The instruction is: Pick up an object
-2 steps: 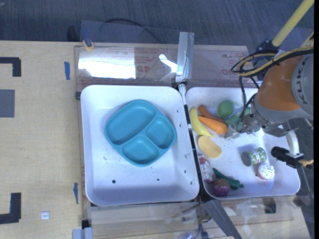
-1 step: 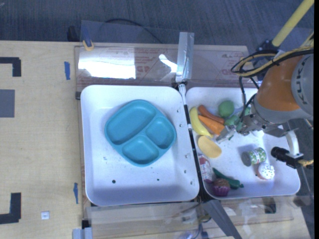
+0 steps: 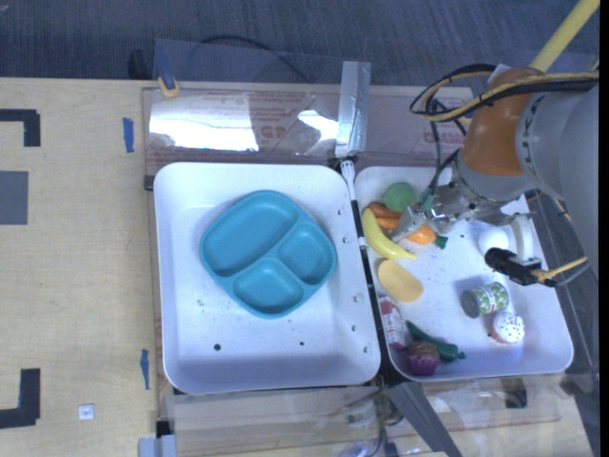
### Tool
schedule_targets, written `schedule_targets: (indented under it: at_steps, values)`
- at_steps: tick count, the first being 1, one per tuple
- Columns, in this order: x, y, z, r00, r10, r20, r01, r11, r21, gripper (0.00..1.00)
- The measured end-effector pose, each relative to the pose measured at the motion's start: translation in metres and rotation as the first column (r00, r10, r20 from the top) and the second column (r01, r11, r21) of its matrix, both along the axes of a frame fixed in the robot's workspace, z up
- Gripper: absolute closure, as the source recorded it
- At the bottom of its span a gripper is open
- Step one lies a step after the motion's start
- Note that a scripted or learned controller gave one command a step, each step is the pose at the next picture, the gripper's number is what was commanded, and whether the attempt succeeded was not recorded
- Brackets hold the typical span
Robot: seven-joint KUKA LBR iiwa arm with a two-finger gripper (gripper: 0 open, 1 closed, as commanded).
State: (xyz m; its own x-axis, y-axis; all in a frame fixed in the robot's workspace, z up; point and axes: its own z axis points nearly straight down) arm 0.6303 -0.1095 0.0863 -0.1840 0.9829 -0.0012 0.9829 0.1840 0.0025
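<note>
1. In the camera view, the gripper [image 3: 425, 219] is lowered into the right bin [image 3: 533, 355], at its upper left part, over a cluster of toy food.
2. An orange piece [image 3: 420, 237] is seen just beneath the gripper, touching it or nearly so; whether it is pinched cannot be told, nor how the pincer stands.
3. A banana [image 3: 383, 241] lies just left of the gripper, a green ball [image 3: 399, 196] just above-left.
4. A blue divided plate [image 3: 268, 252] rests in the left bin [image 3: 190, 350], well apart from the gripper.
</note>
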Motion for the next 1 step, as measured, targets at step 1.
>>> schedule_targets:
  at_steps: [1]
  values:
    - [0.0015,0.0009,0.0118,1.0,0.003,0.005,-0.003,1.0,-0.001,1.0]
